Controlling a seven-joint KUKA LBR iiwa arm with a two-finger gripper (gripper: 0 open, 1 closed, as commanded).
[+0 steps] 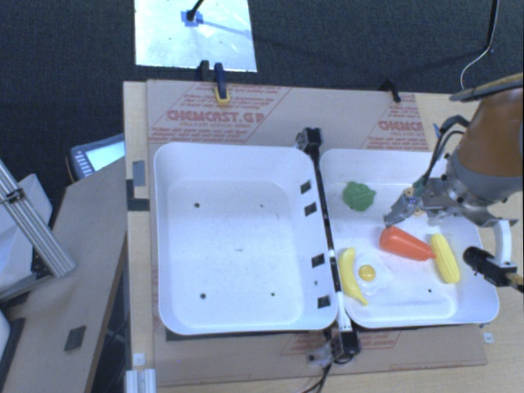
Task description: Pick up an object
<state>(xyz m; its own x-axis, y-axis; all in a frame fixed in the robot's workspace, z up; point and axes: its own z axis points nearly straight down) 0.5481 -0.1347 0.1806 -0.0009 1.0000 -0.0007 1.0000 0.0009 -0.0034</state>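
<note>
Two white bins (237,158) sat side by side; the claw (403,211) hovered above the carrot (406,244), its state unclear.

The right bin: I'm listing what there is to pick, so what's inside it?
Inside the right bin lie a green broccoli piece, an orange carrot, a yellow corn cob, a banana and a fried egg. The gripper and arm cover the far right corner.

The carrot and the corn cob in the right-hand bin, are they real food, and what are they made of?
Probably toys. The carrot looks like moulded plastic: one even orange, smooth, with a faint sheen. The corn cob seems the same, uniform bright yellow with no husk. The right-hand bin looks like thin, glossy white plastic with rounded formed edges.
</note>
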